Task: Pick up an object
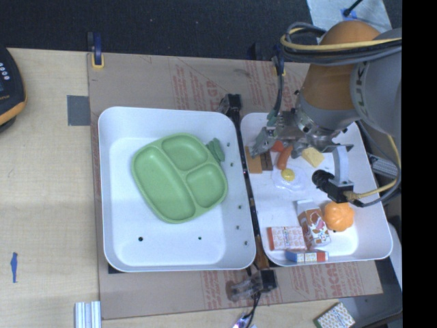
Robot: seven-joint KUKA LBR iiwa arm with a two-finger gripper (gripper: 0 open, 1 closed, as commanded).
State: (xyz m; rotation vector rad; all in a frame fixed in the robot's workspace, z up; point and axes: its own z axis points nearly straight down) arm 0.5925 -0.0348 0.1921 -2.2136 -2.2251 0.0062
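Camera view | gripper [278,144] low in right bin [372,241] | jaw state unclear | by orange stick [282,157]

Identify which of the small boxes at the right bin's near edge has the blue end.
The lowest small box, lying flat at the right bin's front rim, has the blue end; the two cartons above it are red and white.

A robotics lab or test bench is showing here. A grey industrial arm with an orange band [338,80] is reaching over two shallow white plastic bins [109,183] that are sitting on a brown cardboard sheet [171,80] laid over a pale wooden benchtop [41,203]. Black and yellow cables [328,41] are looping around the arm. A grey square of tape [78,110] is sticking to the bench, and what is probably a blue clamp [97,50] is gripping the cardboard's far edge.
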